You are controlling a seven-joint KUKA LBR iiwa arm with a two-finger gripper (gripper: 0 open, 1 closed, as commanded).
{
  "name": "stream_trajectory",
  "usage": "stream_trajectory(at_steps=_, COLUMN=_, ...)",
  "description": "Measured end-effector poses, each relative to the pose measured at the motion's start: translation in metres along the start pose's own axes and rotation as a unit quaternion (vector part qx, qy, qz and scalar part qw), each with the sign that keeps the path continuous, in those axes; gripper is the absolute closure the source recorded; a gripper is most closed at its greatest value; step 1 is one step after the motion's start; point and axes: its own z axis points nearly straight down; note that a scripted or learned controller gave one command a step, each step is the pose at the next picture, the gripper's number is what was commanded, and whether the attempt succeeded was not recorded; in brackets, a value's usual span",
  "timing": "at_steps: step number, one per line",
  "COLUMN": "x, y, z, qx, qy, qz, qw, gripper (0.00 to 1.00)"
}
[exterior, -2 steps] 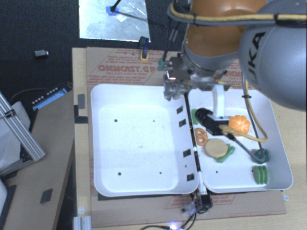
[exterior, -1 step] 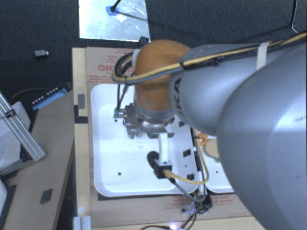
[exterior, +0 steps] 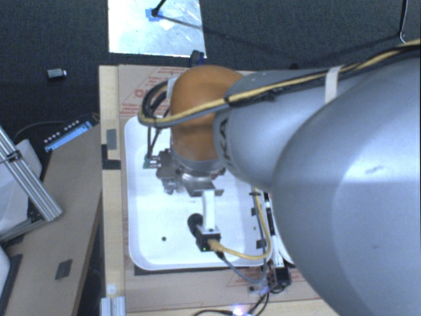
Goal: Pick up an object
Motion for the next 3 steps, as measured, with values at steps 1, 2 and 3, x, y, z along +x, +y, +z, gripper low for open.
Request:
stream_trajectory(at_steps=1, x=-0.001, y=-0.022, z=-0.020, qx=-0.001, qy=0.001, qz=0.001, qw=1.0000, gripper=1.00)
stream_trajectory(at_steps=2, x=0.000, y=-0.038, z=-0.039, qx=-0.002, qy=0.001, qz=0.001, qw=1.0000, gripper=1.00)
stream_trajectory(at_steps=3, x=-0.001, y=-0.037, z=-0.214, qx=-0.011, qy=0.005, qz=0.000, qw=0.9999, gripper=1.00)
